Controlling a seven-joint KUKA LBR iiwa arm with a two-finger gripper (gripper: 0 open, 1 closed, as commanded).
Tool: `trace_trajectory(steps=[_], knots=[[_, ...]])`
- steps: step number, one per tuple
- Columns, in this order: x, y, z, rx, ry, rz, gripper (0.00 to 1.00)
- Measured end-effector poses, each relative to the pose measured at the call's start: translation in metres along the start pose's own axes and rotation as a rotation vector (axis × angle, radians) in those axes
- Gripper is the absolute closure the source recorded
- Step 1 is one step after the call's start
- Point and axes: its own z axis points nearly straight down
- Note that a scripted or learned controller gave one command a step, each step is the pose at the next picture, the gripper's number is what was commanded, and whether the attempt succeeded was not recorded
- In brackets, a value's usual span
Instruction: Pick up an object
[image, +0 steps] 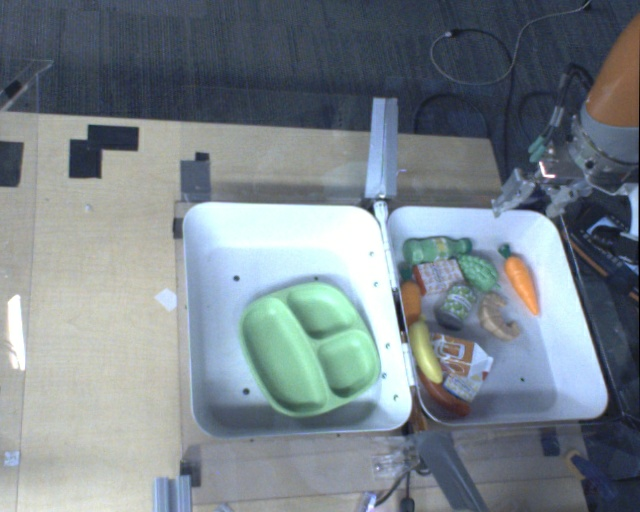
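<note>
Now gripper (528, 190) above far edge of right bin (570, 390) — fingers spread, nothing held; carrot (520, 283) nearby.

Clustered in the left half of the right bin (560, 395): green bottle (437, 248) lying flat at the top; carrot (519, 282) apart to the right, green top pointing up-view; banana (425, 352) along the left wall; small cartons (462, 364) beside the banana; ring-shaped pastry (497, 321) at centre.
</note>
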Motion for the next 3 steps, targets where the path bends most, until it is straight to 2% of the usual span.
trace_trajectory(steps=[1,2,3], knots=[[0.013,-0.010,-0.102,-0.004,-0.001,-0.083,0.00],[0.015,-0.026,0.058,0.001,0.000,-0.116,0.00],[0.009,-0.016,0.065,-0.004,-0.001,-0.363,0.00]])
